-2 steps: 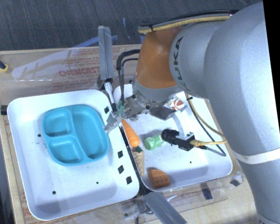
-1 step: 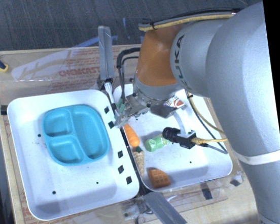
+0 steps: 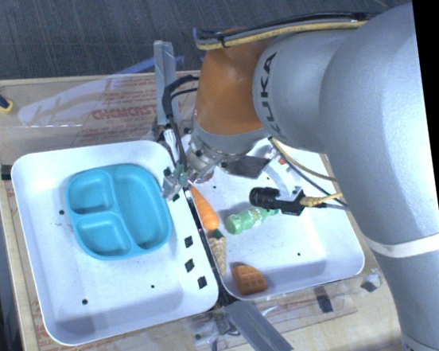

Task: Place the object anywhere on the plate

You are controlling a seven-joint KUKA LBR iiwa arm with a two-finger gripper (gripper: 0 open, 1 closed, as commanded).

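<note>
A blue three-compartment plate (image 3: pixel 120 209) lies in the left white bin (image 3: pixel 69 311), with nothing on it. My gripper (image 3: pixel 178 176) hangs low over the wall between the two bins, just past the plate's right rim. An orange carrot (image 3: pixel 206 211) lies in the right bin (image 3: pixel 326 257) directly below the gripper, its upper end close to the gripper tip. I cannot make out whether anything is held. The bulky grey arm with its orange band (image 3: pixel 228 89) covers the back of the right bin.
In the right bin, a green bottle-shaped toy (image 3: pixel 245 221) lies beside the carrot, a tan cone-like piece (image 3: pixel 219 251) sits below it, and a brown bread-like piece (image 3: pixel 249 277) rests near the front wall. A black fitting with cables (image 3: pixel 275 199) hangs off the arm above the green toy.
</note>
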